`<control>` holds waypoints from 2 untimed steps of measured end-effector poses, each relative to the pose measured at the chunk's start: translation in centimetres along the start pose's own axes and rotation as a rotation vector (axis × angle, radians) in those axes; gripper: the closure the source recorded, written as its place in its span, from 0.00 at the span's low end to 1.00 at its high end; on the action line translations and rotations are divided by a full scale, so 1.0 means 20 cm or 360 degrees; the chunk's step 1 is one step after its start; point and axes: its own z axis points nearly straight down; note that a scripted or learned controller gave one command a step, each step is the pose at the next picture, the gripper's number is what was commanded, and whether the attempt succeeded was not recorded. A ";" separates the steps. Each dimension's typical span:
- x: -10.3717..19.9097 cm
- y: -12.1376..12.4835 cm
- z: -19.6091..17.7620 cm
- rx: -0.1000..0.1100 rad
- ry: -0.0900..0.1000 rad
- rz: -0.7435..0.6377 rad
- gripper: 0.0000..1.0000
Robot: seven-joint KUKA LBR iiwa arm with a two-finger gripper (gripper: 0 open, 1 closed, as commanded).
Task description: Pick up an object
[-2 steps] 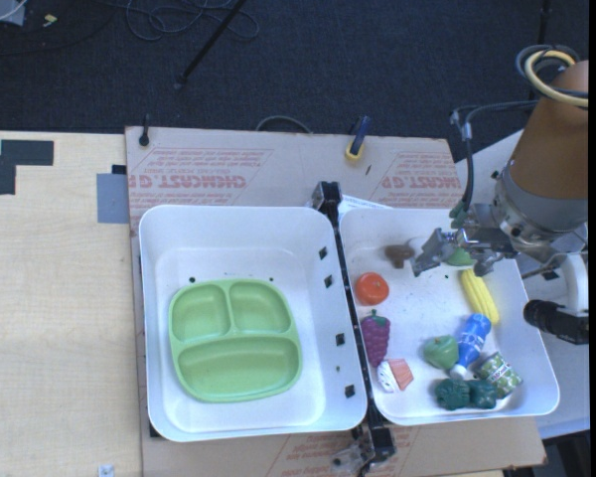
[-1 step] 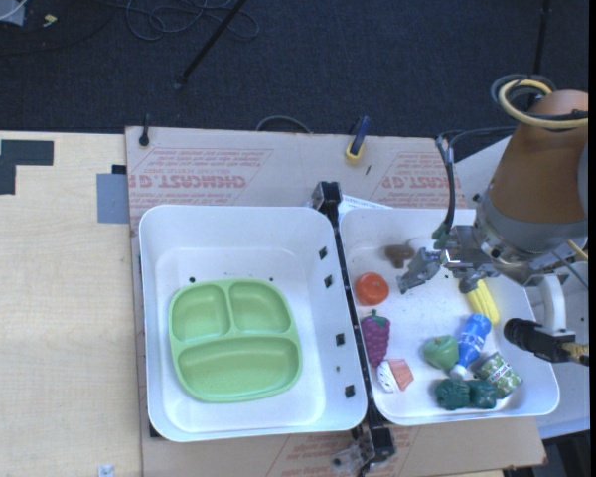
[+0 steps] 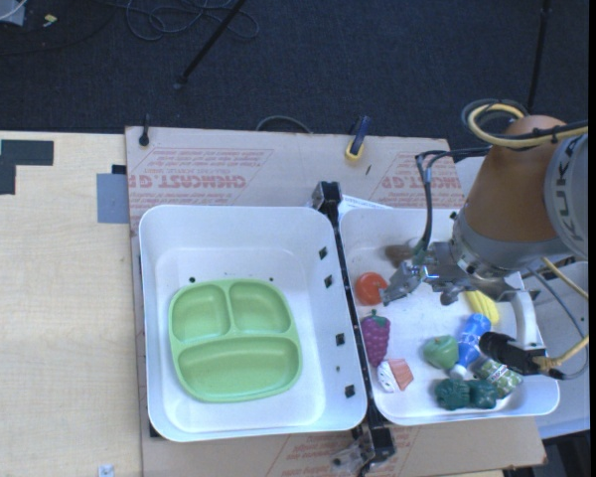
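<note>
The right bin (image 3: pixel 377 225) holds several toy foods: a red tomato (image 3: pixel 370 287), purple grapes (image 3: pixel 375 337), a small white and orange piece (image 3: pixel 395 374), a green round item (image 3: pixel 440 351), a blue bottle (image 3: pixel 471 338), a yellow piece (image 3: pixel 483 305) and dark green broccoli (image 3: pixel 467 394). My gripper (image 3: pixel 407 277) hangs low over the middle of this bin, just right of the tomato and close to it. I see nothing held in it. A small brown item (image 3: pixel 397 254) lies just behind the gripper.
The left bin (image 3: pixel 169 237) contains a light green divided plate (image 3: pixel 235 339). A black divider (image 3: pixel 340 296) with clips separates the bins. The arm's grey and orange body (image 3: pixel 517 202) overhangs the right bin's far right side, with cables (image 3: pixel 536 358) near the broccoli.
</note>
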 end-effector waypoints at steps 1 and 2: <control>-0.04 -0.02 0.28 -0.0001 0.0000 -0.0002 0.00; -0.04 -0.02 0.54 -0.0004 0.0000 -0.0003 0.00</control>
